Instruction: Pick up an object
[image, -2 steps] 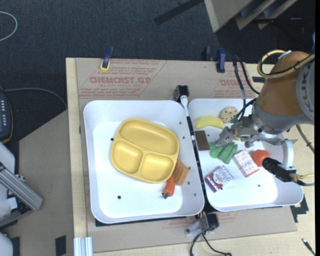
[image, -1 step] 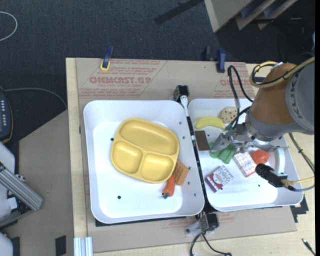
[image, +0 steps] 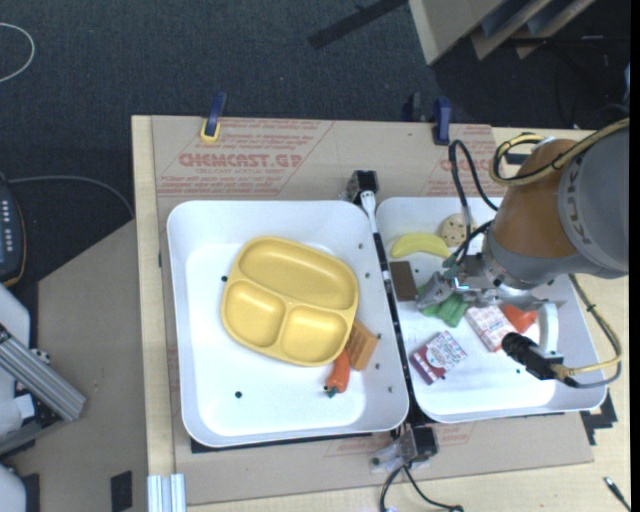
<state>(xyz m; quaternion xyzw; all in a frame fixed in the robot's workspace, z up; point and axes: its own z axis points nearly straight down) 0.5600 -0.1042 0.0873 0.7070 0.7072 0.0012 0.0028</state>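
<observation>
Green block (image: 449, 309) lies just under the gripper (image: 452, 287), in the right bin (image: 480, 400); banana (image: 420, 245) lies beyond, toward the bin's far wall. Grip state: cannot tell.

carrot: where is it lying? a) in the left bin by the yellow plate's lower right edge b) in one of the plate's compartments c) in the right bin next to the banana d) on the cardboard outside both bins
a: the carrot lies on the floor of the left bin, just off the lower right edge of the yellow plate, while the banana is in the right bin.
</observation>
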